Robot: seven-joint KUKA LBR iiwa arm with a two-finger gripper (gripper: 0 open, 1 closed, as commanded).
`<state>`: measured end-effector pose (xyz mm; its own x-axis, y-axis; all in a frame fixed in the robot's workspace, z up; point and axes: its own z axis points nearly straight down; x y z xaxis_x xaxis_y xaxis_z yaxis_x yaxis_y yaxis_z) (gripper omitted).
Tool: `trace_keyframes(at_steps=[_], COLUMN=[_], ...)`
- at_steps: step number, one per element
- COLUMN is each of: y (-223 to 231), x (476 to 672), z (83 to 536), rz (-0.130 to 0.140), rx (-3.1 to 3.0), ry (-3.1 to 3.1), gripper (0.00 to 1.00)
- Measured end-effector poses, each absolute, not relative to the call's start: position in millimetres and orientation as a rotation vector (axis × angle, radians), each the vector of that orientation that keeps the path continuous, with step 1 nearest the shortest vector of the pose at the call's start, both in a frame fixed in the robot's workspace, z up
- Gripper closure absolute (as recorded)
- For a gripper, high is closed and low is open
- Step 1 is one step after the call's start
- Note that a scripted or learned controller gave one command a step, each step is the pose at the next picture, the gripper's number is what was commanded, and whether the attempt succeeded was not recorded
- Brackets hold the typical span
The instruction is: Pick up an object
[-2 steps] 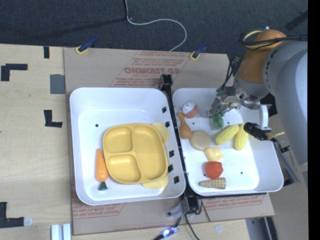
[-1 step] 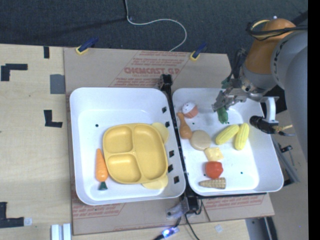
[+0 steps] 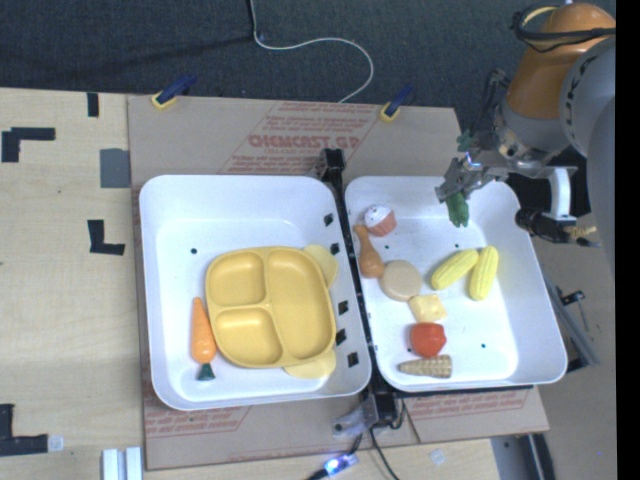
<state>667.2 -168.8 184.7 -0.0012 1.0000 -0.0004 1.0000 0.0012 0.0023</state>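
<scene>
My gripper (image 3: 458, 194) hangs over the far right part of the right bin (image 3: 530, 313), shut on a small green toy vegetable (image 3: 459, 211) that sticks out below its fingers, above the bin floor. Loose in the same bin lie two yellow corn cobs (image 3: 455, 266) (image 3: 484, 271), a beige round piece (image 3: 401, 279), a yellow cube (image 3: 428, 308), a red tomato (image 3: 427, 339), a tan ridged piece (image 3: 426, 368), an orange drumstick-shaped piece (image 3: 368, 253) and a pink-and-white piece (image 3: 377, 218).
The left bin (image 3: 165, 218) holds a yellow divided plate (image 3: 270, 305), an orange carrot (image 3: 203, 334) at its left and pale yellow pieces (image 3: 322, 260) partly under the plate. The grey and orange arm (image 3: 555, 58) fills the upper right. A white cable (image 3: 320, 43) lies behind the bins.
</scene>
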Motion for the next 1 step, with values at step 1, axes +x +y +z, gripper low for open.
trace_keyframes(at_steps=[1], y=[-168.4], x=[668.0], z=[227.4], rz=[0.003], rx=[2.218], ry=[2.221], gripper=[1.00])
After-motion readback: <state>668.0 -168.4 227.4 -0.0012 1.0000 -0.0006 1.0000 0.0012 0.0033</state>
